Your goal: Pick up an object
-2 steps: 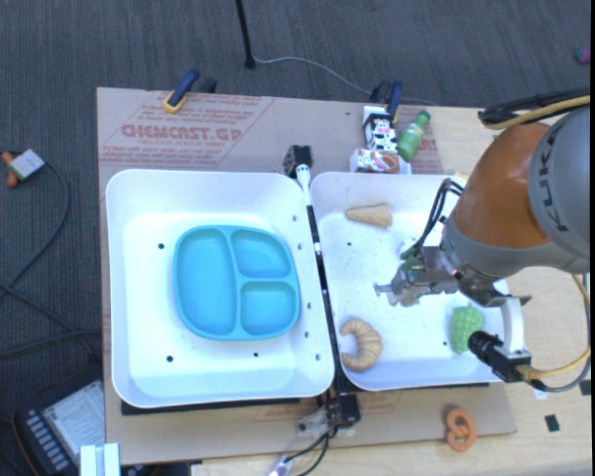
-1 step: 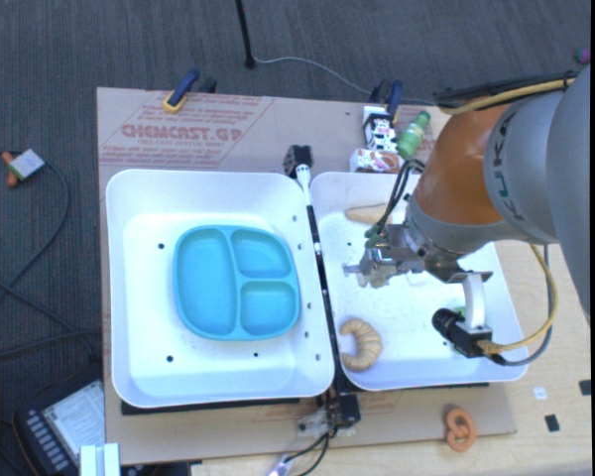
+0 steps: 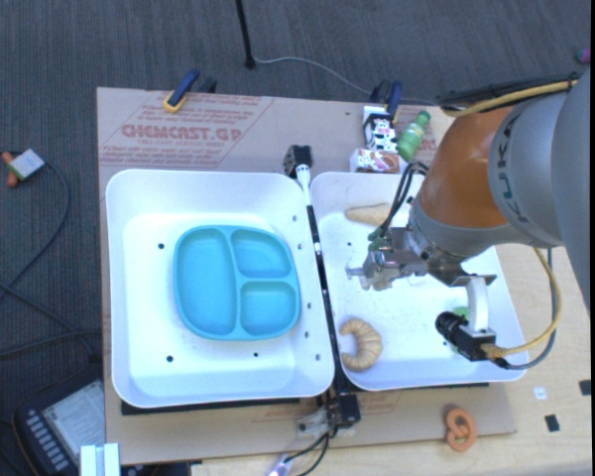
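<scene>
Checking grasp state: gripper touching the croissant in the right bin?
Apart. The camera view shows bare white bin floor between the gripper and the croissant.

Two bins side by side on the counter (image 3: 139, 127): the left bin (image 3: 129, 216) holds a divided plate (image 3: 238, 283) at its middle. In the right bin (image 3: 416, 360), a croissant (image 3: 361, 343) lies at the near-left corner, the pincer (image 3: 377, 271) above mid-bin, a pretzel (image 3: 461, 427) on the counter in front.
</scene>
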`<move>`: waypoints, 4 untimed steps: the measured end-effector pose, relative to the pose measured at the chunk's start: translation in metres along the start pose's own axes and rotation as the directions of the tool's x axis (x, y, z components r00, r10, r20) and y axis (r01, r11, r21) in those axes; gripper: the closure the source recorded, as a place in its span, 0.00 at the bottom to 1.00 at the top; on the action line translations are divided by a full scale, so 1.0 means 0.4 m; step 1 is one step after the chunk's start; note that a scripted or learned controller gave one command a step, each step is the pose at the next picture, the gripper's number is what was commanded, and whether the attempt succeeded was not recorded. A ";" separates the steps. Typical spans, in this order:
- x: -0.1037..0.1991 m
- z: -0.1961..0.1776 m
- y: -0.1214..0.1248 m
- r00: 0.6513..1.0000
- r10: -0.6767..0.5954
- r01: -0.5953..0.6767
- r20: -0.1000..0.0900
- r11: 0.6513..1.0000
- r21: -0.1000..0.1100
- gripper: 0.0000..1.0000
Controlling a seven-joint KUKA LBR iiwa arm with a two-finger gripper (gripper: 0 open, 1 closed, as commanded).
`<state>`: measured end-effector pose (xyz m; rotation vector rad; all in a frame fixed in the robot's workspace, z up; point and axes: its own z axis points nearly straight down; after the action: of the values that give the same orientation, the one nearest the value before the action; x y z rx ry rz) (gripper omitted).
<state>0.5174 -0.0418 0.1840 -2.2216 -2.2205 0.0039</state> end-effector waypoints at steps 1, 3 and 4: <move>0.015 0.000 -0.012 1.000 0.000 0.000 0.000 1.000 0.000 1.00; 0.095 -0.001 -0.086 1.000 0.000 0.000 -0.001 1.000 0.001 1.00; -0.109 0.000 -0.026 1.000 0.001 -0.001 0.001 1.000 -0.001 1.00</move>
<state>0.5071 -0.0854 0.1842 -2.2239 -2.2198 0.0037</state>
